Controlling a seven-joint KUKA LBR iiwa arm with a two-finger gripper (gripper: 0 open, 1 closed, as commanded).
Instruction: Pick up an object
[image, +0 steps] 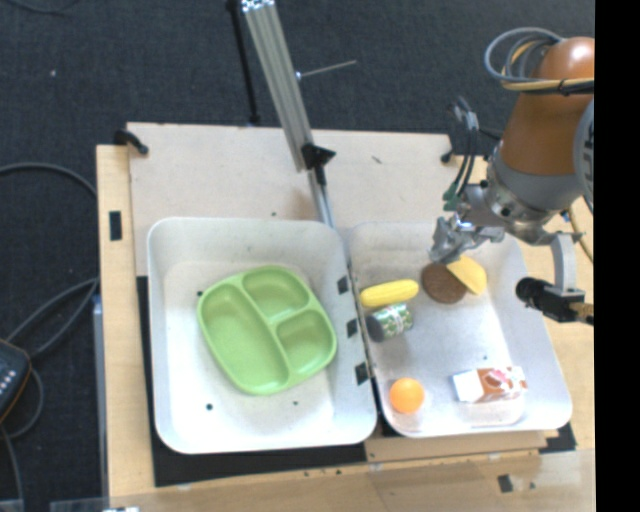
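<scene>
Gripper (452, 243) hangs over right bin (520, 345), just above round brown disc (443, 284) and yellow wedge (468, 274); grip state unclear. Nearby: smooth yellow banana (389, 293), green can (391, 321), orange ball (406, 395).

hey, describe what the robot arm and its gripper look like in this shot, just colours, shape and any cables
The arm is a thick, rounded body: a glossy orange section on top and a grey section below it toward the wrist. Grey cable loops arch over the orange part, and thin dark cables run down its left side. The gripper is a small, boxy metallic-grey piece, much slimmer than the arm. A black fitting juts out below the wrist.
</scene>
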